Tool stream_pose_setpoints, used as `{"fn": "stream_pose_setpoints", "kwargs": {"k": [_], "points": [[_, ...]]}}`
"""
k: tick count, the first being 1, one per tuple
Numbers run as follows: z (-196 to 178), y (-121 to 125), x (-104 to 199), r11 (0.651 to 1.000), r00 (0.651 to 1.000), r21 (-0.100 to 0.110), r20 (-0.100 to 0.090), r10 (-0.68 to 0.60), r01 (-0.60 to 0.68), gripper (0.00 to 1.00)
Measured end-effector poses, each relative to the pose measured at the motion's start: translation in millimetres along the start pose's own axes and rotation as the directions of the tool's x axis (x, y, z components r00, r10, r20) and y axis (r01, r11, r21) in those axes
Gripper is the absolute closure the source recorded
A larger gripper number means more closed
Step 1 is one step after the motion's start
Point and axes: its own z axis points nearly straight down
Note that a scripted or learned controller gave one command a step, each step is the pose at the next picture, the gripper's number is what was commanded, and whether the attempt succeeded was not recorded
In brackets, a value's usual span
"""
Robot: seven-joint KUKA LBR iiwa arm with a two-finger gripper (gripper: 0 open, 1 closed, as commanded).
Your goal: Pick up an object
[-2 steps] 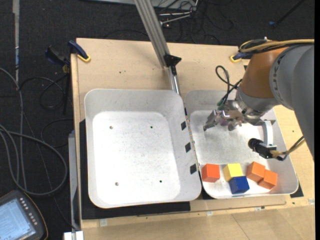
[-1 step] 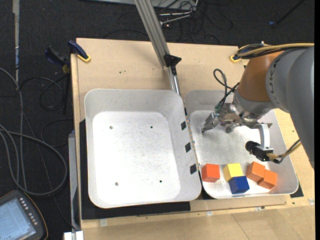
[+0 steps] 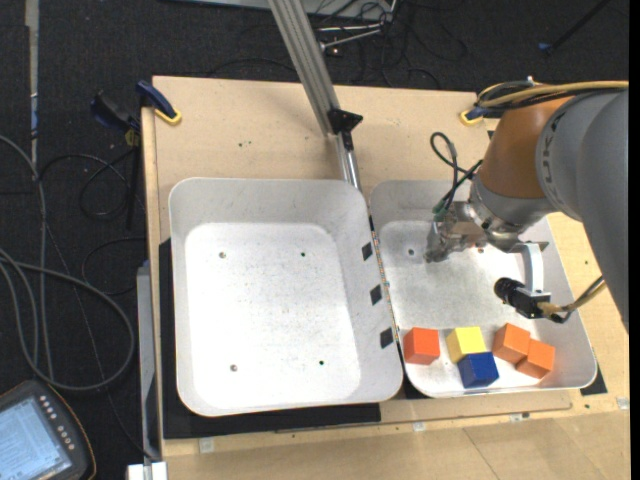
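In the right bin (image 3: 450, 288) several small blocks lie along the near edge: an orange block (image 3: 422, 345), a yellow block (image 3: 465, 342), a blue block (image 3: 479, 369) and two more orange blocks (image 3: 526, 351) at the right. My gripper (image 3: 441, 247) hangs over the far left part of this bin, well behind the blocks, pointing down at the bare floor. Nothing shows between its fingers.
The left bin (image 3: 265, 288) sits beside the right one, with black clips along their shared rims. A slanted metal pole (image 3: 305, 53) crosses above the far end of the bench. Cables trail from the wrist.
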Motion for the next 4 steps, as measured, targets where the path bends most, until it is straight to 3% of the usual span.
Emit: {"fn": "stream_pose_setpoints", "kwargs": {"k": [3, 4], "points": [[-139.1, 22.4, 9.3, 1.000, 1.000, -0.006, 0.001, -0.004, 0.004, 1.00], [-126.9, 28.2, 63.1, 1.000, 1.000, 0.002, -0.002, -0.009, 0.009, 1.00]]}}
